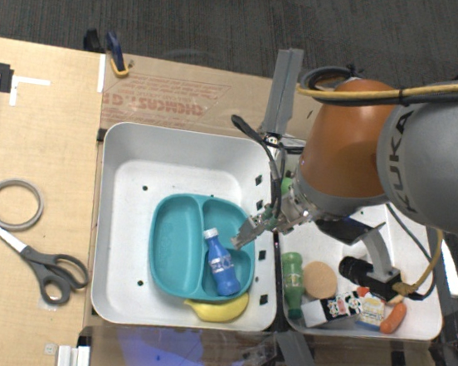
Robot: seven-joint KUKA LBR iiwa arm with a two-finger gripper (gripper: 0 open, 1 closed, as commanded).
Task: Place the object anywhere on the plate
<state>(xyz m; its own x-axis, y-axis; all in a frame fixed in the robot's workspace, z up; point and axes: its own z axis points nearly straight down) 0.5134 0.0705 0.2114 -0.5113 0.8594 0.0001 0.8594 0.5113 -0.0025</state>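
Resting on the plate, the bottle looks already delivered, with the arm poised just beside it.

The grey arm (436, 138), with its orange band, reaches in from the right across the divide between the two white bins (117, 205), its wrist tilted down and left toward the left-hand bin. In that bin lies the teal divided plate (173, 242), and the blue bottle (222, 264) lies on its side in the plate's right compartment, so the placing seems done; what remains, I judge, is only pulling clear. A yellow banana (217, 309) peeks out under the plate's lower edge. The gripper (250, 229) hangs over the plate's upper right rim, just above the bottle's cap, holding nothing; I cannot tell how far apart its fingers stand.
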